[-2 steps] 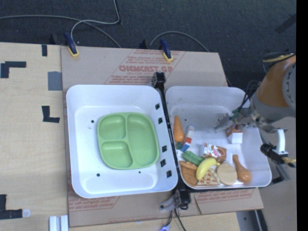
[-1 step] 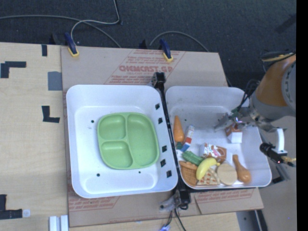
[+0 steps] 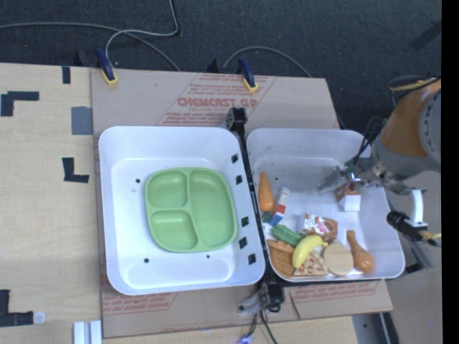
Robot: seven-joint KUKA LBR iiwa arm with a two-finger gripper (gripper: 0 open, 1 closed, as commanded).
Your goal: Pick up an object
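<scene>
Tabletop [image 3: 43, 192]: pale wood with black tape marks, under a brown cardboard sheet [image 3: 215, 99] clamped at its far edge; dark carpet lies beyond.
Left bin [image 3: 118, 145]: white, shallow, holding a green divided plate [image 3: 190, 210] near its middle.
Right bin [image 3: 301, 145]: white, touching the left bin along a black clipped seam; its near half is crowded with toy food.
Toy food: an orange carrot [image 3: 266, 192] lies by the seam, with a small white and red packet [image 3: 281, 200] beside it; a yellow banana [image 3: 307, 249] rests on a waffle [image 3: 310, 265]; a round tan biscuit [image 3: 338, 259] touches a drumstick [image 3: 358, 251]; a red and white wrapper [image 3: 319, 226] lies just above the banana.
Arm [image 3: 412, 131]: grey and orange, reaching in over the right bin's right wall.
Tool [image 3: 347, 180]: low over the right bin's right side, just above a small white and brown block [image 3: 351, 198]; whether it is clenched or released, I cannot tell.
</scene>
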